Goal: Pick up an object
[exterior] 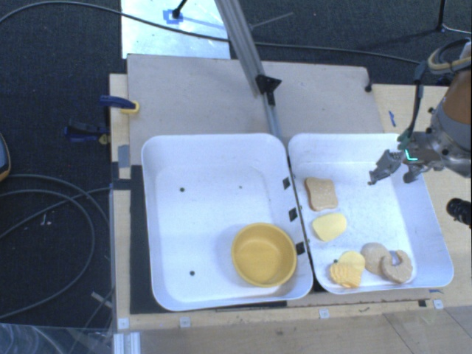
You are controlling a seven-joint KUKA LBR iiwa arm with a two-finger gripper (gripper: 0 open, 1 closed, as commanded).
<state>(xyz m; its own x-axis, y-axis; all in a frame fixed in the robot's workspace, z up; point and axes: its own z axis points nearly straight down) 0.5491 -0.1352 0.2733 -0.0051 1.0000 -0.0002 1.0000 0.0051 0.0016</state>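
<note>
From the overhead camera I see the jaws (385, 169) hanging over the upper right of the right bin (346, 147), and I cannot tell whether they are open or closed. Below them lie a toast slice (321, 193), a pale yellow piece (329, 226), a ridged yellow piece (347, 269) and two tan pastries (389, 262). A yellow bowl (263, 254) sits in the left bin (206, 161); I read no writing anywhere.

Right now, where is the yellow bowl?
The yellow bowl sits in the left bin, in its near right corner, close to the divide with the right bin.
</note>
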